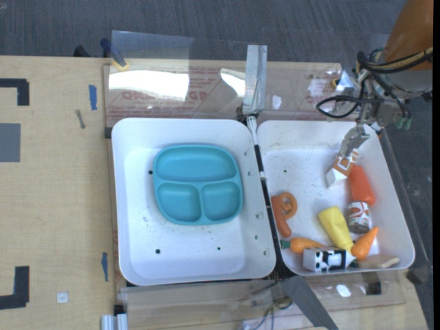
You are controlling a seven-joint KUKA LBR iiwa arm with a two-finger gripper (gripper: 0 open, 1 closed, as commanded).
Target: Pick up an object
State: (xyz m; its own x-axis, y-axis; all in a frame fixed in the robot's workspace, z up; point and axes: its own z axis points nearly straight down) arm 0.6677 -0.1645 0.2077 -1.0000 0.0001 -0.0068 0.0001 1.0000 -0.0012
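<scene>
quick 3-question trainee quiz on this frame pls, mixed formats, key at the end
1. True or false: the blue divided plate lies in the left bin.
2. Multiple choice: the gripper is over which part of the right bin?
A. its near left corner
B. its far right part
C. its middle, by the orange pretzel-shaped toy
3. Fill in: the black-and-white cow-patterned item lies against the right bin's ____ edge.

Key
1. True
2. B
3. near (front)
</scene>
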